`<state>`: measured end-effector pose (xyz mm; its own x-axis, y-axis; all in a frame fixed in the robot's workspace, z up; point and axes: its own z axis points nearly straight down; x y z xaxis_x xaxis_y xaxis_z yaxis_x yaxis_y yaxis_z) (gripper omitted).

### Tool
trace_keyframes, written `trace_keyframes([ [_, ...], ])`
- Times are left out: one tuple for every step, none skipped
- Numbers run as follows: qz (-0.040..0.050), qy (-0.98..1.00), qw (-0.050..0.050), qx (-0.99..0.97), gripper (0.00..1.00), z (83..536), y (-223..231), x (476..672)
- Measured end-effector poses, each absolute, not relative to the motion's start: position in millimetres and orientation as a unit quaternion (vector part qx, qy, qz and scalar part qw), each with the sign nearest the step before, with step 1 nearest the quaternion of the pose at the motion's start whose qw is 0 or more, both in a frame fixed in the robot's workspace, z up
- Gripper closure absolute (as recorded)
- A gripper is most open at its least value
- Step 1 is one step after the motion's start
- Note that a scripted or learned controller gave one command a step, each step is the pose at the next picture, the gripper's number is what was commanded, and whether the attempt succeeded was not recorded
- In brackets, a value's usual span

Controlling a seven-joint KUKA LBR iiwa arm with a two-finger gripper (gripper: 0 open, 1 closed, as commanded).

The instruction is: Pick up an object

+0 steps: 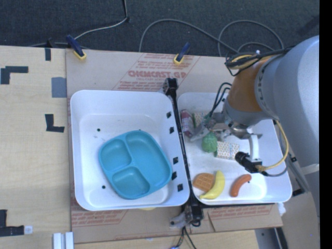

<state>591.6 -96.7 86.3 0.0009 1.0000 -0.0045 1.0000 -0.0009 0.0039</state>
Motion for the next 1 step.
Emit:
trace_keyframes([
  [-0.0006,0.707,0.003,0.707,1.0,95.9,-96.8,591.5],
])
